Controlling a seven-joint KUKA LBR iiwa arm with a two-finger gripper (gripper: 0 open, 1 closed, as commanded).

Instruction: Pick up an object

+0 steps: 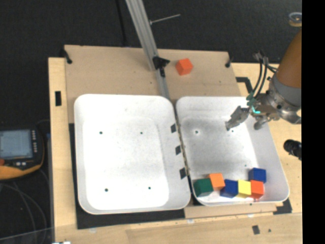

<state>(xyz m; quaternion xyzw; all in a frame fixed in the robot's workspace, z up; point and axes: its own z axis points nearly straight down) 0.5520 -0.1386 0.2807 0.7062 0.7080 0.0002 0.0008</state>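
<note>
Scanning from the left bin [91, 136], which holds no blocks, to the right bin [203, 111], nothing has been picked yet. The green block [203, 186], orange block [217, 180], blue block [229, 188], yellow block [245, 187] and their neighbours cluster along its near edge. The gripper [246, 119] hangs open and empty, well apart from them.

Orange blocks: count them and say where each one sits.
3. One orange block on the bench behind the bins; two in the right bin: one by the green block, one at the row's right end.
</note>
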